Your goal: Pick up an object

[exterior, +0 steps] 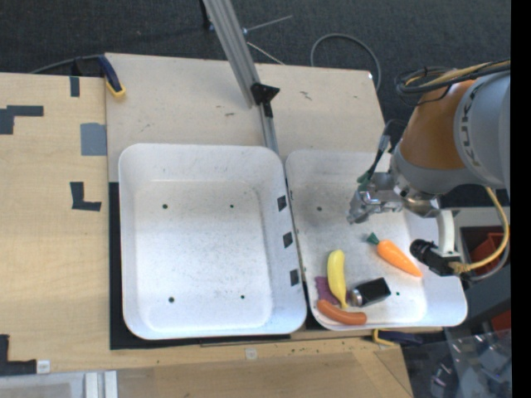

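The bench (50, 222) carries 2 shallow white bins side by side, and the grey arm (465, 131) with its orange band reaches in from the right over the right bin (319, 181). The gripper (362, 208) hangs above the upper middle of that bin's floor, over bare white surface, with nothing visible between its tips; whether the jaws stand apart or together cannot be told at this slant and size. All the loose things lie in the near part of the right bin, below the gripper and apart from it. An orange carrot (397, 257) with a small green top lies tilted, its green end pointing up-left toward the gripper, nearest of the objects to it. A yellow banana (336, 277) lies roughly along the bin's length to the left of the carrot. Just right of the banana's lower end sits a small black block (371, 291), tilted. A reddish sausage-shaped piece (341, 313) lies along the near rim, touching or just beside the banana's lower tip, and a sliver of purple (320, 287) shows at the banana's left. The left bin (199, 239) shows a speckled white floor with 4 dark dots.
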